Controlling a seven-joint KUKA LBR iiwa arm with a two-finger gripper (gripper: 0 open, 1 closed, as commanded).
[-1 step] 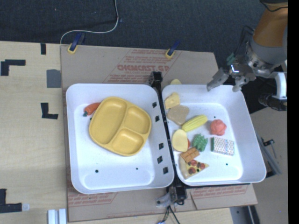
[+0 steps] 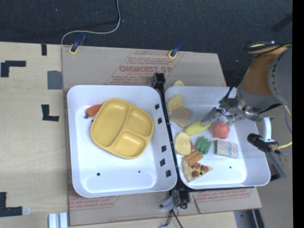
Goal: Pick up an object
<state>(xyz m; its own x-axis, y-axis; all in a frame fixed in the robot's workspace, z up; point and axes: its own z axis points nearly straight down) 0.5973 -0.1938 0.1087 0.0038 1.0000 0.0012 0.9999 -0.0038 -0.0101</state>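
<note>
Two shallow white bins sit side by side on a sheet of cardboard (image 2: pixel 142 68) that covers the bench (image 2: pixel 28 141). The left bin (image 2: pixel 78 175) holds a yellow divided plate (image 2: pixel 122 128), tilted a little in the view, with an orange carrot (image 2: pixel 93 110) lying just beside its upper left edge. The right bin (image 2: pixel 237 172) holds a scatter of toy food: a pale yellow wedge (image 2: pixel 175 102) near the top left, a tan slice (image 2: pixel 181 116) touching it from below, a yellow corn cob (image 2: pixel 197 127) lying slantwise near the middle, a round yellow piece (image 2: pixel 182 143) below that, a green leafy piece (image 2: pixel 203 145) beside it, a pizza slice (image 2: pixel 195 167) toward the bottom, a small patterned packet (image 2: pixel 226 149) to the right, and a red tomato (image 2: pixel 221 130) just above the packet. The grey arm with its orange band (image 2: pixel 259 75) reaches in from the right, and the end effector (image 2: pixel 212 115) hangs low over the right bin, its tip between the corn cob and the tomato and close to both. Whether its fingers are spread or closed cannot be told from this angle, and nothing is visibly held between them. A white cable (image 2: pixel 111 30) runs across the dark floor (image 2: pixel 190 18) above the bench.
</note>
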